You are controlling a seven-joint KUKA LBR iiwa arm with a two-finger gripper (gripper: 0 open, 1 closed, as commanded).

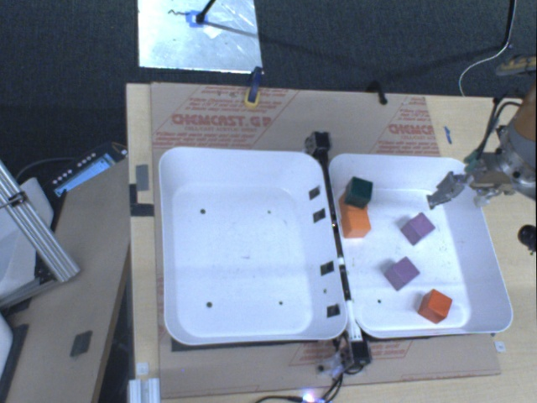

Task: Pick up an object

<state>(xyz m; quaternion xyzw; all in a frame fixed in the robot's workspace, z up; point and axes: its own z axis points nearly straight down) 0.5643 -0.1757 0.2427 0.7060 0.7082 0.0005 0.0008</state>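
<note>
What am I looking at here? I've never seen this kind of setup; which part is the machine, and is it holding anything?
One fixed camera looks down at a slant on a bench with two shallow white bins: the left bin and the right bin. The machine is a robot arm reaching in from the right; its gripper hangs over the right bin's far right part, with nothing seen between its fingers. In that bin lie a dark green block touching an orange block, two purple blocks, and another orange block.

Five blocks lay left of and below the gripper (pixel 442 191): dark green block (pixel 359 191), orange block (pixel 355 221), two purple blocks (pixel 417 227) (pixel 401 272), orange-red block (pixel 435 306).
</note>
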